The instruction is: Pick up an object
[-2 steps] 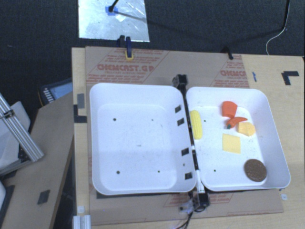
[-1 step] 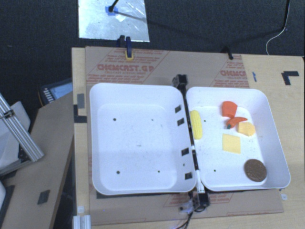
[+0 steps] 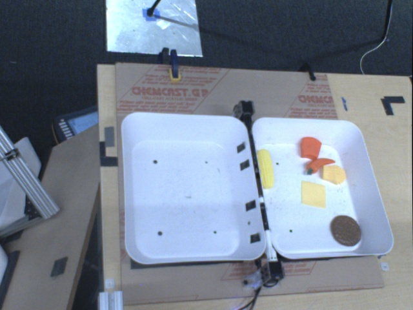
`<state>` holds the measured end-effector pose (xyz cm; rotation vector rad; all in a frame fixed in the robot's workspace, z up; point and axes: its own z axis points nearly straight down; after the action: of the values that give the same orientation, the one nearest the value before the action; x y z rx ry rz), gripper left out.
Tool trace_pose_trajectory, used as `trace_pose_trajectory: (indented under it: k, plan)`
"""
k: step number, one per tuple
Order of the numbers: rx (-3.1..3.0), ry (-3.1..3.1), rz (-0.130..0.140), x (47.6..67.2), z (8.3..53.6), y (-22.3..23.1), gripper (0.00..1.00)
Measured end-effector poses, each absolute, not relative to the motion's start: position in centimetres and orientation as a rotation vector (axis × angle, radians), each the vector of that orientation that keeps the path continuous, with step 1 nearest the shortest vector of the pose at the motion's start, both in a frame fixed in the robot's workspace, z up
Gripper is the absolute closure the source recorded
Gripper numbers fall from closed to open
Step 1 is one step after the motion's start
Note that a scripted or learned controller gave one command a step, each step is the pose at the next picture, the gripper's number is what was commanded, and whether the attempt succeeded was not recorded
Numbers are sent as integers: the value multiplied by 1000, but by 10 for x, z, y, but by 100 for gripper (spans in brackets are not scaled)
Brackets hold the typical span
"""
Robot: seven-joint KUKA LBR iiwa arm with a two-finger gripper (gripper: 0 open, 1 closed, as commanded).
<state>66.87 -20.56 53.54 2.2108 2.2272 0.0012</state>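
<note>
Two shallow white bins are set side by side on a worktop [image 3: 400,173] that is covered by a brown sheet [image 3: 193,89] printed with red lettering. The left bin [image 3: 139,237] is seen with a few small dark dots on its floor. The right bin [image 3: 371,173] carries all the loose objects.

A long yellow piece [image 3: 265,168] is laid along the right bin's left wall, just beside the seam between the bins. An orange block [image 3: 310,146] is placed near the far side of that bin. Just below it a small orange piece [image 3: 319,165] with a greenish end is seen, and it is touched on its right by an orange-yellow chunk [image 3: 334,174]. A flat yellow square [image 3: 314,194] is laid near the middle of the bin, apart from the others. A round brown disc [image 3: 346,230] is placed towards the near right corner, close to the rim.

Several small black clips [image 3: 245,166] are fixed along the seam where the two bins meet. A blue and yellow clamp [image 3: 173,64] is fastened at the far edge of the brown sheet. Beyond it a shiny silver sheet [image 3: 153,18] is laid on the dark floor. At the left edge a slanted metal rail [image 3: 26,179] is seen.

Whether the jaws are open or closed cannot be told.
</note>
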Motion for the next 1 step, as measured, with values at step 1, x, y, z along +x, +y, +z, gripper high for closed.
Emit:
trace_pose_trajectory:
  k: [1]
  plan:
    - [2211, 2227, 1, 669, 535, -206, 100]
